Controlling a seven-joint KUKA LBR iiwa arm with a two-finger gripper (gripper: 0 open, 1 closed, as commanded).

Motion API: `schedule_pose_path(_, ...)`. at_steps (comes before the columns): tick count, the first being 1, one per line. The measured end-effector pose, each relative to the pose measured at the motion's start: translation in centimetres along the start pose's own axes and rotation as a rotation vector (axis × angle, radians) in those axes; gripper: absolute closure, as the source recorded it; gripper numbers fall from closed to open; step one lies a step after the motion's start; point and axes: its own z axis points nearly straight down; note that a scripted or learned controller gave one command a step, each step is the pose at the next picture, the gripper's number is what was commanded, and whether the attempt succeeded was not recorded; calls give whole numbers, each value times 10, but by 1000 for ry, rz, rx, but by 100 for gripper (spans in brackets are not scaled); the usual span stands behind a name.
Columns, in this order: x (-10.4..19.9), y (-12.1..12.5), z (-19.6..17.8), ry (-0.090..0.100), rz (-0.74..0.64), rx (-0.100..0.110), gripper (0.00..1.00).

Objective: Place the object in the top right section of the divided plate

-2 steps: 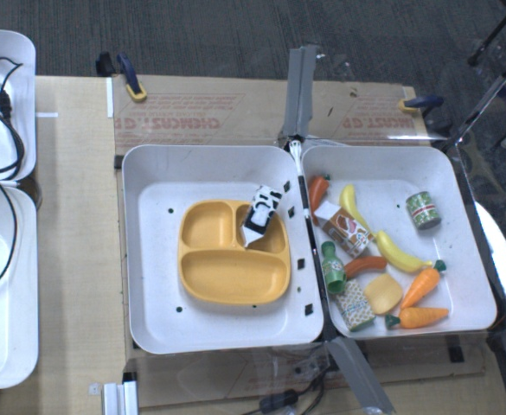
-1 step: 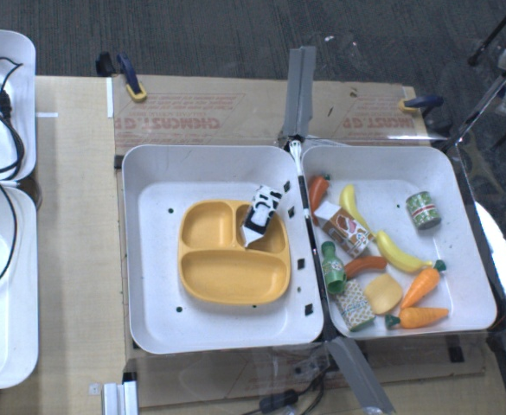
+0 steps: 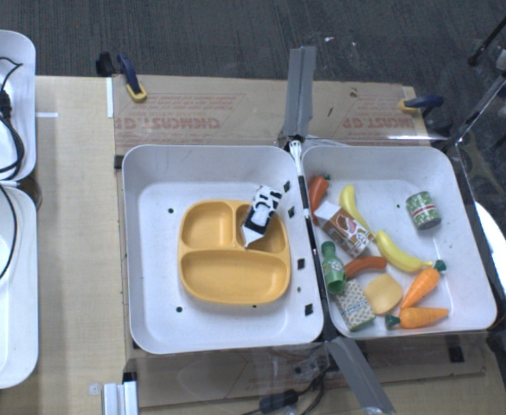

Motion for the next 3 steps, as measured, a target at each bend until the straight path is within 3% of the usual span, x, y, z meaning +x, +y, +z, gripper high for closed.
schedule_pose_path(3, -1, 1, -1, -1, -198, 0, 0)
